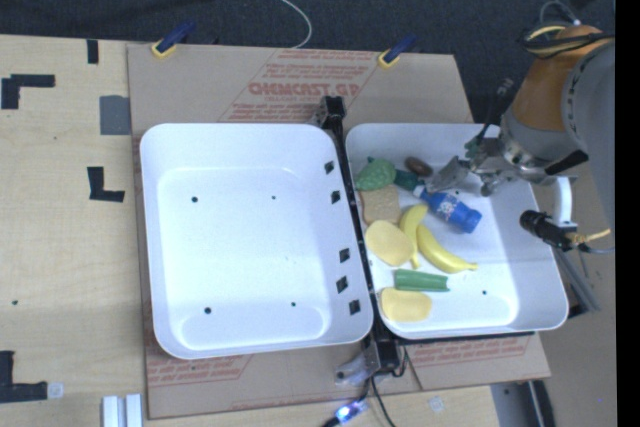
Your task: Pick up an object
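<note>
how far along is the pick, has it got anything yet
Done: the arm has reached over the right bin, with the gripper low by the blue bottle. In hand: nothing visibly between its fingers. Left: grasp and lift an object; the banana, green bean and yellow pieces all lie in the bin.
</note>
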Controlling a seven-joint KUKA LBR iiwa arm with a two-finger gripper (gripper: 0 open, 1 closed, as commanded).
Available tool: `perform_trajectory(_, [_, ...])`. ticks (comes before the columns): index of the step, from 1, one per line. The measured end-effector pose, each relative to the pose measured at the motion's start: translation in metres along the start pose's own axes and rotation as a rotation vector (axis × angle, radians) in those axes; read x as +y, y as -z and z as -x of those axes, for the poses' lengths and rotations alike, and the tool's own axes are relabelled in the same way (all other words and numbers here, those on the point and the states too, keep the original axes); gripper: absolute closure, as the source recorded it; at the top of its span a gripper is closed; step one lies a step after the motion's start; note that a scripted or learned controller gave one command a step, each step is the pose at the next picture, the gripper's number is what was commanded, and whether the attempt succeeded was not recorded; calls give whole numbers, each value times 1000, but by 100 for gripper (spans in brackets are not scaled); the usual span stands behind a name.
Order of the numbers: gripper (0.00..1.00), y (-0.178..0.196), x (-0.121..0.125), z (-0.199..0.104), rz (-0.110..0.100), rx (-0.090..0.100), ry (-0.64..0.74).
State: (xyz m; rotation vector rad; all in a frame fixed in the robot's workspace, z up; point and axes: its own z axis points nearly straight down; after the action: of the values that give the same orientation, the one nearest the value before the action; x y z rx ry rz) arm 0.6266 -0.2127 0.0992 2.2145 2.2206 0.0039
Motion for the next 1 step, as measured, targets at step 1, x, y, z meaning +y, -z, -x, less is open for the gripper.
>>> perform_trajectory(1, [0,-15,-39,-31,-7,2,-1])
